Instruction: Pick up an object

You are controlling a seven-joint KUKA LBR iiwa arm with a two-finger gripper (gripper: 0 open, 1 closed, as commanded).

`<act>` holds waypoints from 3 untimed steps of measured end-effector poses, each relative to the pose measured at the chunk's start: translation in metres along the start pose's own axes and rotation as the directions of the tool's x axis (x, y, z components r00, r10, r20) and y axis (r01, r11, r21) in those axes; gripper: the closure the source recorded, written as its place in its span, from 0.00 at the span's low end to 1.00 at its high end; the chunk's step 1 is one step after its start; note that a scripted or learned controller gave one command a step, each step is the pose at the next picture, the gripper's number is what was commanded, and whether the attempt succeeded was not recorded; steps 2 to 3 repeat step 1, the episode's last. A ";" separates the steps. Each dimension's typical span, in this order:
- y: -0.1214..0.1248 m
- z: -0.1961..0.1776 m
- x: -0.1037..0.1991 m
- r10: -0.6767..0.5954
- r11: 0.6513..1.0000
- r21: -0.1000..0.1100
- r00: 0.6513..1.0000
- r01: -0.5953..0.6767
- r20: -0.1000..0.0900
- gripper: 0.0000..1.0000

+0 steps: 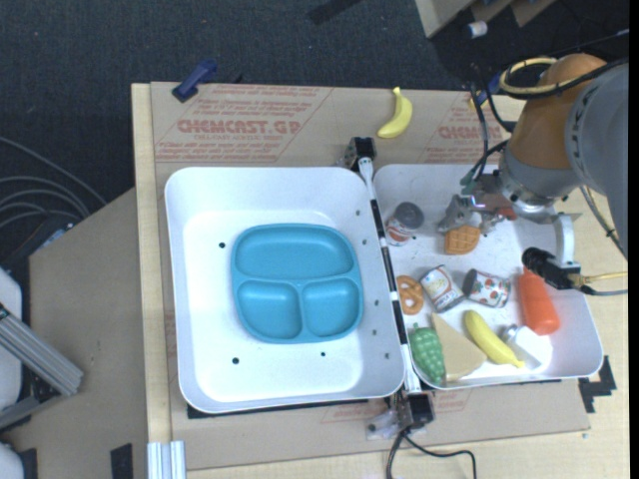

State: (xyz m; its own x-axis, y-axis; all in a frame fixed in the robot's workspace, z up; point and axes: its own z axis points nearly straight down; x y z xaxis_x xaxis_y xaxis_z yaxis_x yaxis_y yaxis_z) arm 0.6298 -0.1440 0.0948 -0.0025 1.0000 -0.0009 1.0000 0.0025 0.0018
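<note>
Gripper: the gripper [465, 211] is seen low in the right bin [584, 352], just above a small tan waffle-like piece [460, 239]; whether anything is clamped cannot be told.
Candidate object: the tan piece, lying near a can [404, 221] by the bin's left wall.
Other contents: a banana [490, 338], an orange bottle [539, 303].
Left bin: a blue divided tray [296, 281] is held.
Advice: contact should be confirmed before lifting; a straight vertical rise is judged safest, clear of the can.

both bins [190, 218] look like smooth white plastic, faintly glossy. the blue tray [296, 281] is matt plastic. under them lies printed brown cardboard [240, 123] — dull, papery. the bananas [489, 337] and carrot [539, 305] have a toy-plastic sheen — the floor [80, 58] looks like dark carpet.
</note>
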 end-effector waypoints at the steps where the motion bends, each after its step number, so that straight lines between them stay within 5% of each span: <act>1: -0.026 -0.100 0.066 0.002 1.000 0.002 1.000 -0.002 -0.001 1.00; 3: -0.026 -0.100 0.066 0.002 1.000 0.002 1.000 -0.002 -0.001 1.00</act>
